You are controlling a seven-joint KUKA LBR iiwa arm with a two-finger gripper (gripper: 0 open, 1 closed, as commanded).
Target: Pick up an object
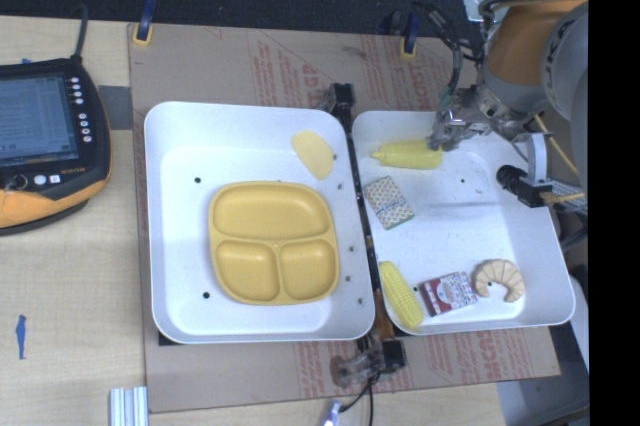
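Yellow corn cob point(407, 155) lies along the far edge of the right bin point(540, 244), nearer its far-left corner, tip pointing left. Gripper point(447, 132) sits right at the cob's right end, low over the bin; whether its jaws are apart or together cannot be told, and no object shows between them. Grey arm with orange band point(525, 44) rises behind, at the bin's far-right corner. Patterned packet point(388, 201) near the left edge, mid-bin. Second corn cob point(400, 295) at the near-left corner; red-and-white packet point(447, 293) beside it; croissant point(500, 279) toward the near-right corner. Left bin point(175, 214) carries a yellow divided plate point(273, 241) at centre and a yellow slice point(313, 153) near its far-right corner. Tablet controller point(45, 139) on the bench point(70, 314), left.
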